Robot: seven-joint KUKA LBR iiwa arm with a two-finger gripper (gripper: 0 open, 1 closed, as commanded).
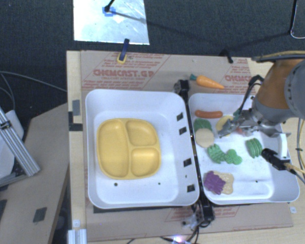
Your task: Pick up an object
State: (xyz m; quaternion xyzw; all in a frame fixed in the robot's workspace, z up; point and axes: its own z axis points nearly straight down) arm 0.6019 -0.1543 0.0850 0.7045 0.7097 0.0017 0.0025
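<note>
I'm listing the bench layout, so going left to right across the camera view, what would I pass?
Yellow tray → purple grapes → claw → green ridged piece

Evidently a robotics lab: two shallow white plastic bins point(142, 98) on a cardboard-covered worktop point(142, 67), toy plastic foods point(223, 154), loose black cables point(5, 85), aluminium framing rail point(12, 146), dark carpet floor point(30, 19), grey robot arm point(290, 93).

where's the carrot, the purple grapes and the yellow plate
carrot point(208, 82), camera view, middle of its orange body, on the bench behind the right bin
purple grapes point(215, 181), camera view, middle of the purple cluster, right bin's near part
yellow plate point(128, 147), camera view, ridge between its compartments, left bin
</note>
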